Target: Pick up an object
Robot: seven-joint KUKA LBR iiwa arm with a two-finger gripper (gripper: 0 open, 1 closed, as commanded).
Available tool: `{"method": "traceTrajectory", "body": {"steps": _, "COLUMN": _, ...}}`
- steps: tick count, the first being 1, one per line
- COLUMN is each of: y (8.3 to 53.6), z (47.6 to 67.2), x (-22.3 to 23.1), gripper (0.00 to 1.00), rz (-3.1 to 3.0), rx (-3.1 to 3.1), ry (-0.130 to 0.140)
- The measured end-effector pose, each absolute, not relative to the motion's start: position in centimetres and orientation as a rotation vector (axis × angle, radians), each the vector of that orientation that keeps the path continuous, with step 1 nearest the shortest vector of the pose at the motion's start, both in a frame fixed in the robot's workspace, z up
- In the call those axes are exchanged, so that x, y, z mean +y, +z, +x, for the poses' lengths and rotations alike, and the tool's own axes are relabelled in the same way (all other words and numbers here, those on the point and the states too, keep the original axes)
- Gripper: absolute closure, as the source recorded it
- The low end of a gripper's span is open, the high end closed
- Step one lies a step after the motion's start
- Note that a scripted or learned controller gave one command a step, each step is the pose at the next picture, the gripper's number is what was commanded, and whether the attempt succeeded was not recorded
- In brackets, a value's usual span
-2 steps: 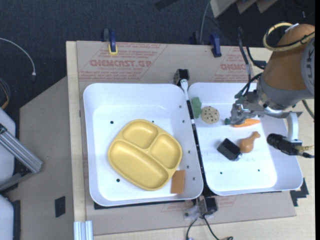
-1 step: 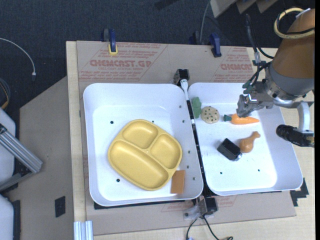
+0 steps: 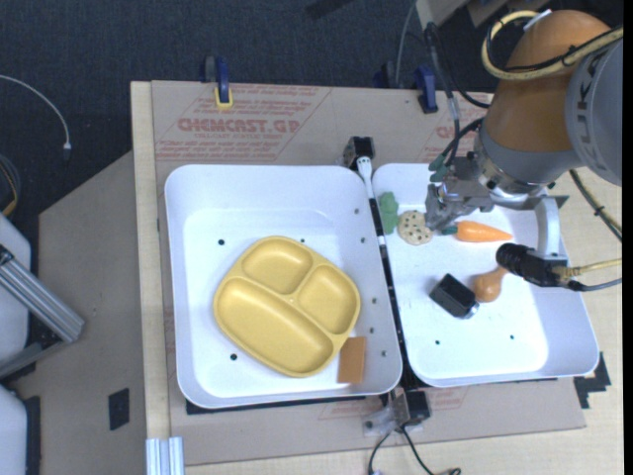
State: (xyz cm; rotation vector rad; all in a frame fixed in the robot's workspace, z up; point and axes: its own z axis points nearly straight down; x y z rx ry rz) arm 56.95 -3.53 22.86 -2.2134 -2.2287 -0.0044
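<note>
Claw: the claw (image 3: 442, 212) was seen low over the back of the right bin (image 3: 564, 349), just beside the cookie; whether it was spread or pressed together could not be told, and nothing was seen pinched in it.
Near edge: a tan block (image 3: 352, 360) was left against the front wall of the left bin (image 3: 188, 265), touching the rim of the yellow tray (image 3: 287, 305), which was laid flat and slantwise across that bin's floor.
Right bin, middle: a black block (image 3: 454, 296) was set tilted near the centre, with a small brown pear-shaped piece (image 3: 488, 285) just beside it.
Right bin, back: a carrot (image 3: 483, 232) was laid on its side just right of the claw, a speckled cookie (image 3: 414, 228) just left of it, and a green piece (image 3: 387, 211) against the dividing wall.
Task's thing: no single item was named; the cookie and the carrot were judged the likeliest choices, being nearest the claw.
Placement: the small items were scattered loosely and apart, presumably so each could be taken singly.
Arm: the arm (image 3: 539, 107) was reached in from the right and bent down over the bin, presumably for a descent.
</note>
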Motion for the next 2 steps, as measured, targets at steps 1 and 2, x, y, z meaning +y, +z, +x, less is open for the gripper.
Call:
{"method": "traceTrajectory", "body": {"steps": 1, "y": 23.5, "z": 58.7, "x": 2.2, "gripper": 1.00, "rz": -2.214, "rx": -2.230, "ry": -0.006}}
{"method": "traceTrajectory", "body": {"steps": 2, "y": 22.3, "z": 59.7, "x": 6.8, "gripper": 1.00, "rz": -2.216, "rx": -2.227, "ry": -0.003}}
